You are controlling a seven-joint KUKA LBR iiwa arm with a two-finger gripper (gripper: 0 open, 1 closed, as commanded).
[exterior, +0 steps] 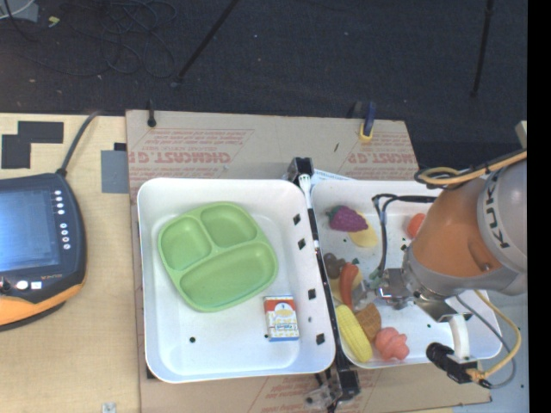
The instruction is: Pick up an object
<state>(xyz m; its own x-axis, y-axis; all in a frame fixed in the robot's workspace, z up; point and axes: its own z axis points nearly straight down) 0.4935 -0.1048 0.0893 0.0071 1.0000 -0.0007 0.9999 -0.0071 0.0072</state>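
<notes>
The right bin (405, 198) holds several toy foods: a purple bunch of grapes (348, 219), a small yellow piece (365, 237), a red-orange pepper or carrot (348, 280), a yellow corn cob (354, 332), a brown piece (370, 318) and a pink strawberry-like piece (393, 344). An orange-red piece (416, 224) peeks out beside the arm. The arm's orange band (448, 235) and grey wrist hang over the bin's right half. My gripper (385, 289) is down among the items near the brown piece, its tips hidden by the wrist.
The left bin (172, 351) holds a green divided plate (219, 255) and a small red-and-white carton (281, 317). A teach pendant (34, 243) lies at the far left on the bench. Clips sit along the divider between the bins.
</notes>
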